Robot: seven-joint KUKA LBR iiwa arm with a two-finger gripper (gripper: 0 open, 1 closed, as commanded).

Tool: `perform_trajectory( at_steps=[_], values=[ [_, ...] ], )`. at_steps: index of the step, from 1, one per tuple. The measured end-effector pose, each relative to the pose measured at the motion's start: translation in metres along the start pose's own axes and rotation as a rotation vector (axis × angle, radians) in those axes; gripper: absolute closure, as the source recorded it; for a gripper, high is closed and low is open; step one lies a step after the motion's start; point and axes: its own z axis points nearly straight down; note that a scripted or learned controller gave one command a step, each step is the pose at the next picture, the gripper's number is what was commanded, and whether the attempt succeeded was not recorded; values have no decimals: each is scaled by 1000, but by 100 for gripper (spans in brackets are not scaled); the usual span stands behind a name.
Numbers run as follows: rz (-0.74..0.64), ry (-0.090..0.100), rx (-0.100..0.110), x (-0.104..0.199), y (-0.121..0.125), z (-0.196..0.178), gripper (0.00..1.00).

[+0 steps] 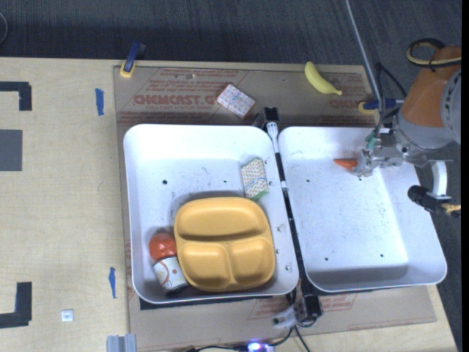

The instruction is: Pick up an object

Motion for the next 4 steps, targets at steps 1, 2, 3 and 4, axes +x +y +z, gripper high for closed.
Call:
perform_trajectory(
  at_steps=[1,2,3,4],
  values=[
    [3,-1,0,-10,5,-63,100],
    [3,-1,2,-10,4,-63,0],
    [3,1,3,26,6,11,0],
    [2,-1,1,26,7,0,100]
  ],
)
